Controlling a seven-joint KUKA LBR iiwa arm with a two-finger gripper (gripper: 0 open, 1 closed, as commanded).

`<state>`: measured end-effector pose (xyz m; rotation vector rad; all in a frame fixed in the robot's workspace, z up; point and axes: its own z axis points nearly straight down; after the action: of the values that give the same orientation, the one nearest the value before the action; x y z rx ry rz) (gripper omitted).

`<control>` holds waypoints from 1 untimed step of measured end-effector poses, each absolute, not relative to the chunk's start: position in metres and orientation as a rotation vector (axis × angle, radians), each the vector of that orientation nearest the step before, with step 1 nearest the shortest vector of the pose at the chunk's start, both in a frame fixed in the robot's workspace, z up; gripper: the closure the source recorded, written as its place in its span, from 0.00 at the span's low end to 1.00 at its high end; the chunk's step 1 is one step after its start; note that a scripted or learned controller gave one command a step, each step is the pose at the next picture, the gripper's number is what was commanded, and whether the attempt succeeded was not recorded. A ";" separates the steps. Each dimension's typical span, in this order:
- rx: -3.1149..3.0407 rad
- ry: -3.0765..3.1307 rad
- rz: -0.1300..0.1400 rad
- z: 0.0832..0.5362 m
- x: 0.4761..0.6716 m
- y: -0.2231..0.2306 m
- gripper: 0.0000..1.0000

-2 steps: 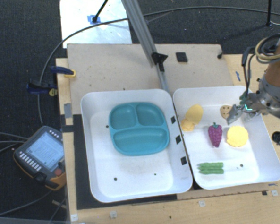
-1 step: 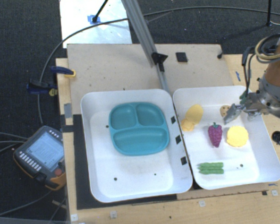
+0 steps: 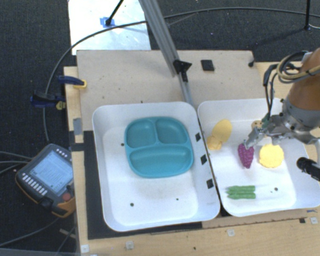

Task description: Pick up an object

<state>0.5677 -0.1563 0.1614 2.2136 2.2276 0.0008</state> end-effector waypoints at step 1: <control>2.219 2.225 -0.001 0.101 0.574 -0.157 0.00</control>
<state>0.5740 -0.1566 0.1011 2.2186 2.2250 -0.0012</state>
